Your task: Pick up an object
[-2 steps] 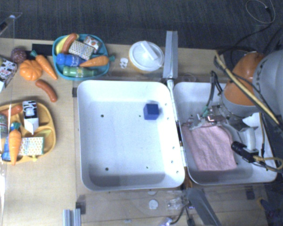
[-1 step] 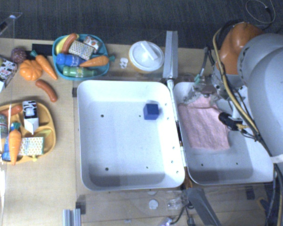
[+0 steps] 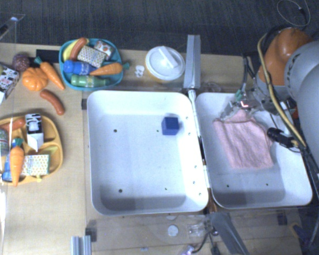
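Note:
A small blue cube point(image 3: 170, 125) lies in the left white bin point(image 3: 122, 195), toward its upper right. A pink cloth point(image 3: 244, 143) lies spread in the right bin point(image 3: 255, 195), its upper left corner drawn up toward the gripper. My gripper point(image 3: 238, 105) hangs over the far edge of the right bin, right at that corner of the cloth. The grey arm point(image 3: 308, 84) with its orange band point(image 3: 279, 52) and cables comes in from the right and covers the bin's right side.
A blue bowl point(image 3: 90, 62) of toy food, a white round lid point(image 3: 165, 62) and loose toy vegetables point(image 3: 42, 78) sit behind the left bin. A yellow plate point(image 3: 24, 150) of toys lies to the far left. A metal post point(image 3: 191, 62) stands between the bins.

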